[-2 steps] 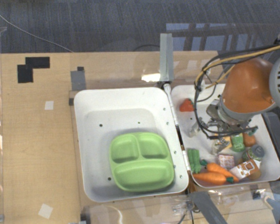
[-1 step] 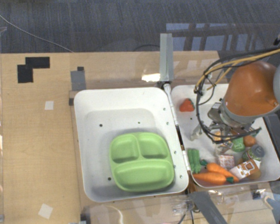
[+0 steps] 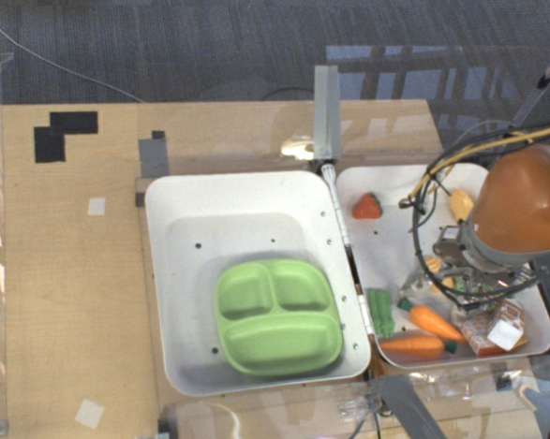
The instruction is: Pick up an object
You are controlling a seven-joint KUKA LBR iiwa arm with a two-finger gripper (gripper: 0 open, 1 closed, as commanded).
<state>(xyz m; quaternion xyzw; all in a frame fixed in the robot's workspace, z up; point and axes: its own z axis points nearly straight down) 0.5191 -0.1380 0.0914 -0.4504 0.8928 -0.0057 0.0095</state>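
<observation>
The end effector (image 3: 467, 280) hung low in the right bin (image 3: 389, 239) above the carrots (image 3: 433, 323), its opening impossible to tell.

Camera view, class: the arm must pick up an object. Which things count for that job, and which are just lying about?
For the job: gripper, right bin, strawberry, two carrots, green vegetable.

Lying about: green divided plate, left bin.
</observation>
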